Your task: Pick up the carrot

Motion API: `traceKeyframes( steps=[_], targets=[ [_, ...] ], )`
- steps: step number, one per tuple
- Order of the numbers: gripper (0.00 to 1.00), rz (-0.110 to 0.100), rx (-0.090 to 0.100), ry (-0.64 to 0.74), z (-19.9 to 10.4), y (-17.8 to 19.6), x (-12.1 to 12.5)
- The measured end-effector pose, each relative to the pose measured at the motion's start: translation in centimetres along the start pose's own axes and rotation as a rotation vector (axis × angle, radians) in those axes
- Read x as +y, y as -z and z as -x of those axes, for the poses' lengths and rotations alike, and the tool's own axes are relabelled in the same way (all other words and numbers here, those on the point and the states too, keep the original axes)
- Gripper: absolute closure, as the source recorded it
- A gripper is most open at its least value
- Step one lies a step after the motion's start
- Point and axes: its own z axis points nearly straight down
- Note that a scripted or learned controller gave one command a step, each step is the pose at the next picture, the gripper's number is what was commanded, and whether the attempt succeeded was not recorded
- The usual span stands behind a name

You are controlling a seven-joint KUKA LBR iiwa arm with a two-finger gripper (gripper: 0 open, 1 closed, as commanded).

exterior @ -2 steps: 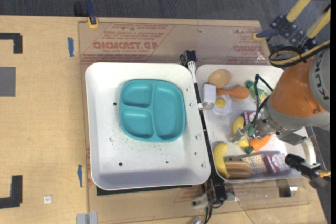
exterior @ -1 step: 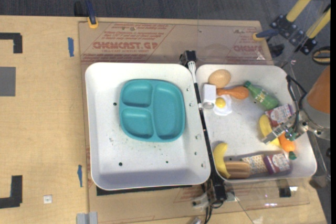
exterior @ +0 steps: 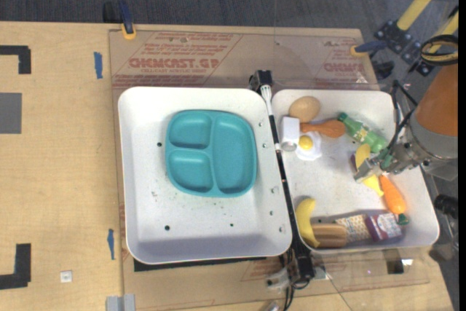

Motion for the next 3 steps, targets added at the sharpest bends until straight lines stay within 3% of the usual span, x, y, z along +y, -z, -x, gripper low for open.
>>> traceKeyframes(
  steps=[1,2,3],
  targets=[
    [1.00,-0.006,0.005,-0.036,6.9,-4.8,3.4],
    [0.00,-0.008,0.006,-0.036,6.9,-4.9,3.4],
    [0.00,0.005,0.003,0.235,5.4,-6.8,-4.0]
  ],
)
